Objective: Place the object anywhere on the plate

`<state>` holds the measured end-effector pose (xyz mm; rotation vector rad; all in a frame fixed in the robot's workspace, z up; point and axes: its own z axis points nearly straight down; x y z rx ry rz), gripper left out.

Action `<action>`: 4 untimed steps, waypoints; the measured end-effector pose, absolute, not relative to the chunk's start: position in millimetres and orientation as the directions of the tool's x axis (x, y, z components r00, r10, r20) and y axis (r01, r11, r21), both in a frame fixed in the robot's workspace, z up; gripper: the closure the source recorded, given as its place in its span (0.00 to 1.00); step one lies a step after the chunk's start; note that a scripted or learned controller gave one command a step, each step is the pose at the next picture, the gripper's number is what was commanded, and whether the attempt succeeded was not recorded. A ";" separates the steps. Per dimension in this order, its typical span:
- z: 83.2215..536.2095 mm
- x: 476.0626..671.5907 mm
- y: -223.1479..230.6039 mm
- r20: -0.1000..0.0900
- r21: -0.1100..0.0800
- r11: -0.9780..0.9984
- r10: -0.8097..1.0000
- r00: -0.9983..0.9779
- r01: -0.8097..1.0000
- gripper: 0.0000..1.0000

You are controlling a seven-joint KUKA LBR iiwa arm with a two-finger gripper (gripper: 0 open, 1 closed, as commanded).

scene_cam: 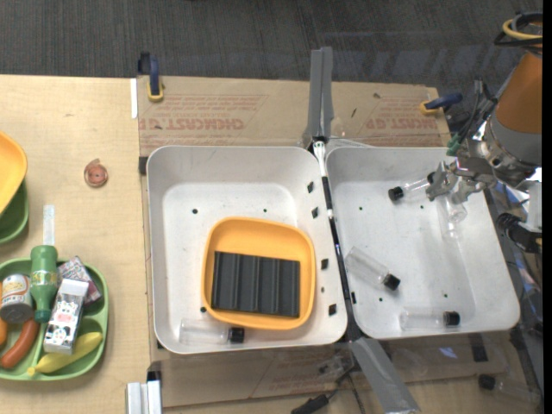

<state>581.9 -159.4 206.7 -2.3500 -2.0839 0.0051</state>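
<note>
One fixed camera observes my workspace from above the bench (78, 257), tilted so the far edge sits at the top of frame and dark carpet (259, 15) appears beyond it. Both white bins are covered completely: the left bin (172, 231) near center, the right bin (483, 291) toward the right. My arm (522, 110) enters at the upper right edge. The standoff looks moderate; small items appear soft, so fine detail is probably unreliable.
</note>
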 end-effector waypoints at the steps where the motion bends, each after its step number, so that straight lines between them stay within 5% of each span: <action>1: 173.3 508.5 -136.0 0.000 -0.004 -0.151 0.989 0.151 0.989 1.00; 2: 227.2 603.8 -113.5 -0.002 -0.001 -0.082 0.997 0.082 0.997 1.00; 3: 144.7 522.0 -121.8 0.000 -0.004 0.029 1.000 -0.029 1.000 1.00; 4: 191.0 617.4 -83.9 -0.001 -0.001 0.141 0.990 -0.141 0.990 1.00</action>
